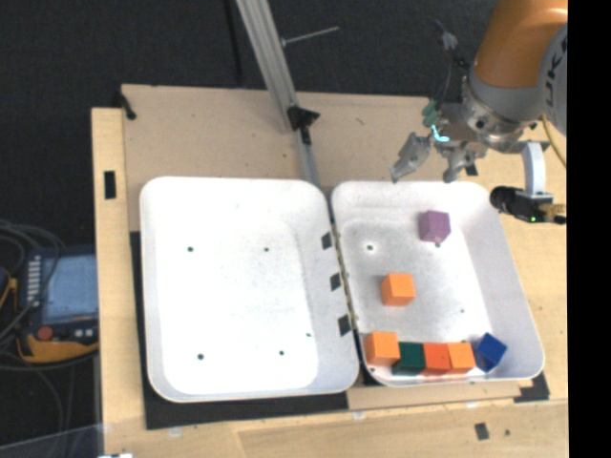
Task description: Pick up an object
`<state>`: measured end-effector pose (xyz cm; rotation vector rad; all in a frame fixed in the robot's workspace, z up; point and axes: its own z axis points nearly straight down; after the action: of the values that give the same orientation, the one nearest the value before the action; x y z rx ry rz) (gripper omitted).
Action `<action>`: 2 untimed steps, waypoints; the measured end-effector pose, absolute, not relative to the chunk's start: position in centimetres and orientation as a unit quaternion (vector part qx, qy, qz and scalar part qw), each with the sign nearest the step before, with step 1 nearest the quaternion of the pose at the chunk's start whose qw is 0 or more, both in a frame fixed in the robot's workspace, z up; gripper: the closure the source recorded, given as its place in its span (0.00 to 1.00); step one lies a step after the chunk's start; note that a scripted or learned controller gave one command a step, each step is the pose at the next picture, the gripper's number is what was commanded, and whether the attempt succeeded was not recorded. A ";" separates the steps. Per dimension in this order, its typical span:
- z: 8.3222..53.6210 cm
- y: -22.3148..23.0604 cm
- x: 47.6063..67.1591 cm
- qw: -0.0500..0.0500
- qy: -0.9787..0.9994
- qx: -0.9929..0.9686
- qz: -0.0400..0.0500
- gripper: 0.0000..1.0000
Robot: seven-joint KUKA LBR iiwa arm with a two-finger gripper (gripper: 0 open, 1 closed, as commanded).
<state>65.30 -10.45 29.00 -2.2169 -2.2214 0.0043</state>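
Right bin (511, 284): purple block (434, 225).

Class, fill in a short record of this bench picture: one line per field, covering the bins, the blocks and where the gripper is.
bins: left bin; right bin
loose blocks: purple block, orange block, both in right bin
row at near wall: orange, green block, orange, orange, blue block
gripper: open, above right bin's far edge, holding nothing
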 end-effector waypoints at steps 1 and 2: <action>29.3 -10.5 65.4 -0.001 -0.708 -0.706 0.000 0.00; 23.7 -9.8 65.8 0.001 -0.709 -0.706 0.002 0.00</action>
<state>65.85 -9.81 23.66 -2.2151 -2.2241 0.0072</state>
